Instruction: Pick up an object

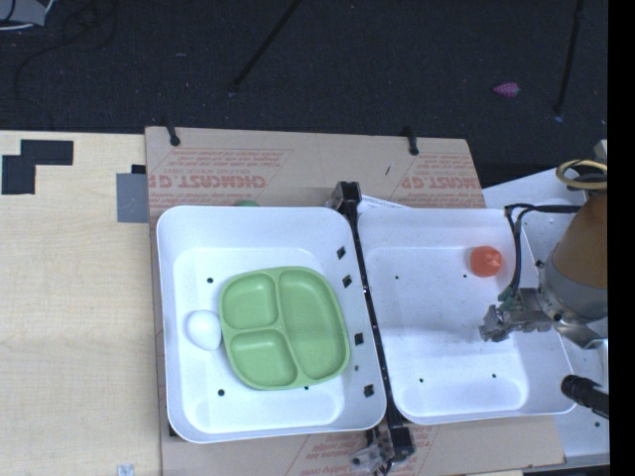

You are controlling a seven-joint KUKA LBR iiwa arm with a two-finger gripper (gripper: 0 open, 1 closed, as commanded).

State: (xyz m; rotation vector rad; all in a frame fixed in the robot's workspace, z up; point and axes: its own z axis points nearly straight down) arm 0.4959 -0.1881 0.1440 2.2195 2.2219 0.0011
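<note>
- Tool (496, 323) hangs low over the right side of the right bin (451, 405), at the end of the grey arm (585, 266) that comes in from the right edge.
- Whether the tool is spread or pressed together cannot be told; it is small and dark, and nothing can be seen pinched in it.
- An orange ball (485, 261) lies on the floor of the right bin, near its far right corner, close to the tool but apart from it and on its far side.
- Being round, the orange ball has no long axis and points no particular way.
- A green divided plate (284, 326) lies flat in the middle of the left bin (189, 405), its three compartments facing up and its long axis running roughly from the far left to the near right.
- A white egg-shaped object (203, 329) rests just beside the plate's left edge, seemingly touching it.
- Both bins sit side by side on a cardboard sheet (298, 172) on the counter (69, 335).
</note>
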